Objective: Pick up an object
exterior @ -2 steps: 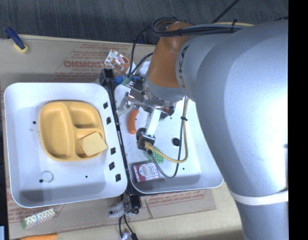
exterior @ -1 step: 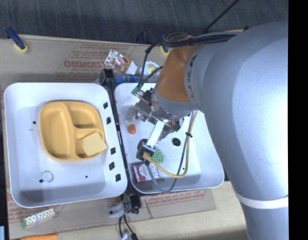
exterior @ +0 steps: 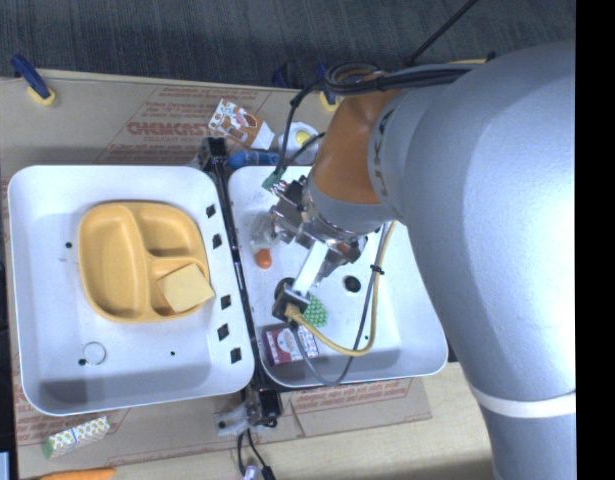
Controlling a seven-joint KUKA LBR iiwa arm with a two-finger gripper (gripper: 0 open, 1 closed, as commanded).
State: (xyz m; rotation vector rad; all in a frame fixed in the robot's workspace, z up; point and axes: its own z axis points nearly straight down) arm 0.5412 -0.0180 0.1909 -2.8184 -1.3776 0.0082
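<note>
at the left we see the left bin (exterior: pixel 27 268). it holds a yellow divided tray (exterior: pixel 112 258), and a pale yellow block (exterior: pixel 184 287) lies in the tray's lower right compartment. a small clear ring (exterior: pixel 93 353) lies on the bin floor below the tray. on the cardboard above the bins lies a patterned packet (exterior: pixel 232 120), and near it a blue thing (exterior: pixel 253 157) sits at the top rim of the right bin (exterior: pixel 417 338). in that bin, just past its left wall, sits a small orange piece (exterior: pixel 264 259), rounded and bright, touching nothing else. lower in the view a dark red packet (exterior: pixel 287 346) lies flat, and a green knobbly ball (exterior: pixel 314 314) lies just beside it. the gripper (exterior: pixel 290 223) hangs over the bin's upper left part, near the orange piece. the wide grey arm (exterior: pixel 487 218) hides much of the bin's right side. we cannot tell whether the claw is open or closed.
</note>
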